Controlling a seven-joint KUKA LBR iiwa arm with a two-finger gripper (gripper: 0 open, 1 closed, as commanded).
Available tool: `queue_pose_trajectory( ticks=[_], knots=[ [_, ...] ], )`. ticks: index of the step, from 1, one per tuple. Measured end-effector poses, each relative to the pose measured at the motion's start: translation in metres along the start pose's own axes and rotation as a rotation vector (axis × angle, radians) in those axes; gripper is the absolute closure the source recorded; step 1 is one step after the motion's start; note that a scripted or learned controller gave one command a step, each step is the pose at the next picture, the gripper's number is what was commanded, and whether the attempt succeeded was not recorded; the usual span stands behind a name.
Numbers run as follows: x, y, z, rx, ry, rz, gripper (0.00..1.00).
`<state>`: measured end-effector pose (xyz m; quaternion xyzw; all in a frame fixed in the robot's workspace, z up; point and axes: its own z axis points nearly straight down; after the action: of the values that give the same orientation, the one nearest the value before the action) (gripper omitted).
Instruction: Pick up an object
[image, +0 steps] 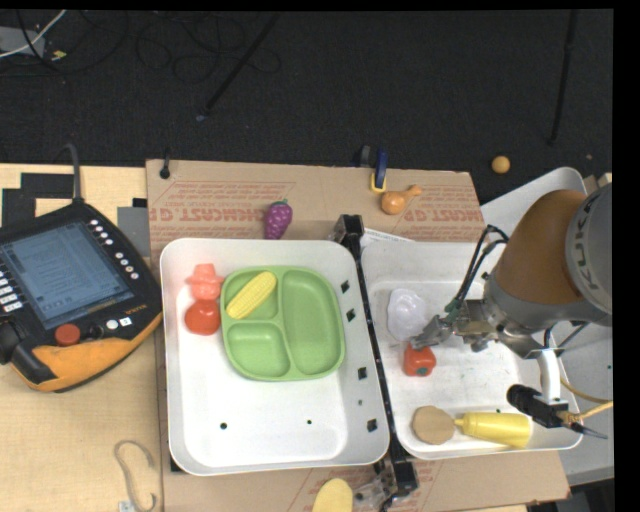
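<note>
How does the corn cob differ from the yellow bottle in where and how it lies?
The corn cob lies in the left bin, inside the green divided plate's upper-left compartment; the yellow bottle lies in the right bin, directly on its floor. The corn cob is slanted, the yellow bottle nearly level along the near wall. The corn cob looks shorter and ridged; the yellow bottle smooth. Both are yellow and lie flat.

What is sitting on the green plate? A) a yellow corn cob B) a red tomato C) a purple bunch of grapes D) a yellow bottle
A: the yellow corn cob lies in the upper left compartment of the green plate in the left bin.
</note>
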<state>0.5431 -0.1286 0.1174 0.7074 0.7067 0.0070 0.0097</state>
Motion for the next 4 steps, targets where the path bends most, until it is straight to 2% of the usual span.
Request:
queue_pose_trajectory(
  ticks=[1,2,3,4],
  knots=[
    [-0.001,-0.002,-0.007,0.007,0.004,0.009,1.00],
    [-0.003,-0.001,-0.049,0.023,0.004,0.000,1.00],
    [0.002,0.001,-0.110,0.022,0.004,-0.001,1.00],
    [0.001,0.001,-0.110,0.025,0.005,0.001,1.00]
  ],
)
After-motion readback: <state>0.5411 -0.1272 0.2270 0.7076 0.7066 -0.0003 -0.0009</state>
